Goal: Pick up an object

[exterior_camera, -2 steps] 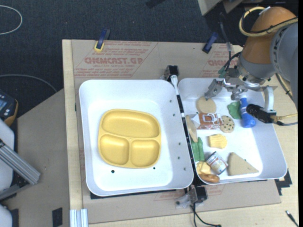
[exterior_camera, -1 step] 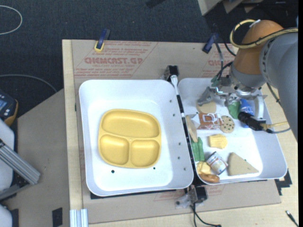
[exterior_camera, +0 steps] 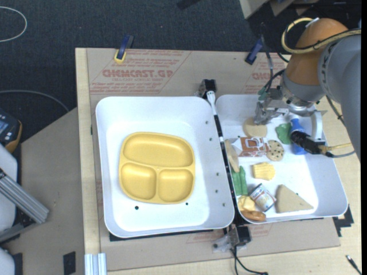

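Yellow tray [exterior_camera: 156,168] inside white bin [exterior_camera: 109,148]

Tan flat disc [exterior_camera: 256,130], poss. a cookie, far-left in R bin [exterior_camera: 324,174]

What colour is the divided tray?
The divided tray is yellow; camera view shows it best.

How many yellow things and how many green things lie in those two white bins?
Yellow: 3 (yellow divided plastic tray, yellow ridged chip, yellow-orange lump)
Green: 2 (green leafy piece, green pod)
Total: 5
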